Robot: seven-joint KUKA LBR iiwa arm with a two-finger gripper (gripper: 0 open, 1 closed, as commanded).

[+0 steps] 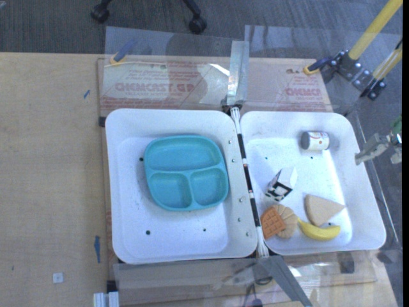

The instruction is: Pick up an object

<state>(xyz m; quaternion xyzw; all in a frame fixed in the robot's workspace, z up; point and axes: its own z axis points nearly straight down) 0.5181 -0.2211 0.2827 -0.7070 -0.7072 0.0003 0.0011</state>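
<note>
The gripper (376,149) is seen at the right bin's (348,174) rim; open or closed cannot be told. The can (314,140), lying nearby and apart from 4 clustered objects, is best approached squarely from above

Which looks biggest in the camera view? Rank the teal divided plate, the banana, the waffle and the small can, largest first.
1. Teal divided plate, by far.
2. Banana and waffle: too alike to rank.
3. Small can, smallest, though it lies farther from the camera.

chair base (150,5): cut by top edge | yellow rods (382,18): cut top-right | cube (280,184) markings: too small
</note>
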